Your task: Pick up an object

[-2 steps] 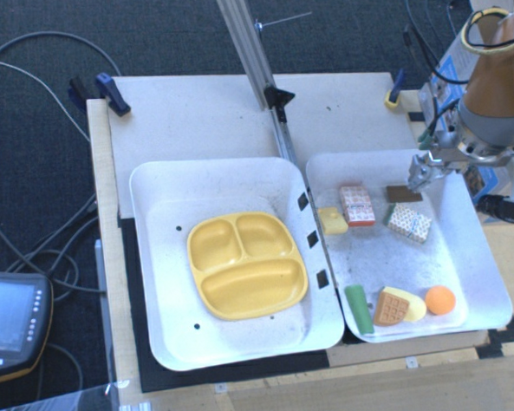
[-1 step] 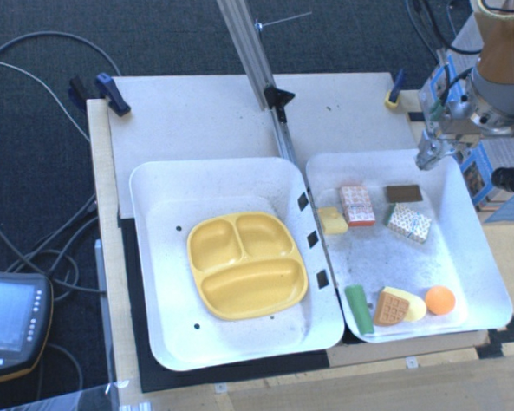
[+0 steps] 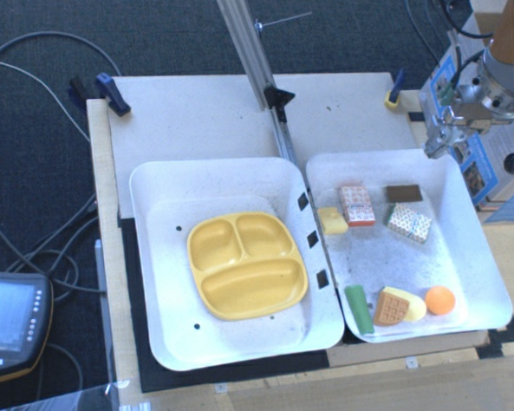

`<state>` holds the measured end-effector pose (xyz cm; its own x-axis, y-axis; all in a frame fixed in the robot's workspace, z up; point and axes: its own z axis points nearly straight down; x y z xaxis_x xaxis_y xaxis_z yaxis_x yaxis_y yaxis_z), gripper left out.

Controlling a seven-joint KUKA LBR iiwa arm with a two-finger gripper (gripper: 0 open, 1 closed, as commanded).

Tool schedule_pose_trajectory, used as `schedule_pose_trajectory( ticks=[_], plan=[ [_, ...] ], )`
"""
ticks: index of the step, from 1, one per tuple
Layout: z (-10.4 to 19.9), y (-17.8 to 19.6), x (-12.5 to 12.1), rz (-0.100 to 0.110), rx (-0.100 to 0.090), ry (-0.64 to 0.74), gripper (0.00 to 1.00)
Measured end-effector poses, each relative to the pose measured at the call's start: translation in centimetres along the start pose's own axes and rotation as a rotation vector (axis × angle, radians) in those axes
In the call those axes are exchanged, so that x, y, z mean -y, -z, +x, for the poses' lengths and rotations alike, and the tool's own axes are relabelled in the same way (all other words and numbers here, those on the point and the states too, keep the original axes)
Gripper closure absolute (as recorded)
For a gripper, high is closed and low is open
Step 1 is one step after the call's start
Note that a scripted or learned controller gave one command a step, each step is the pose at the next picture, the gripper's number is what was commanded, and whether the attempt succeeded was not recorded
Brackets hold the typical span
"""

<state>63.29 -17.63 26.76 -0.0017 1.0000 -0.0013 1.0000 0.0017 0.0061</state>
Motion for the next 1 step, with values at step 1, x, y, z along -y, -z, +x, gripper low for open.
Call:
schedule_pose_trajectory(
  ticks=[1],
  plan=[
    [5.55,-1.29,-0.06,0.008,-0.004,0.005,1.0]
  ],
)
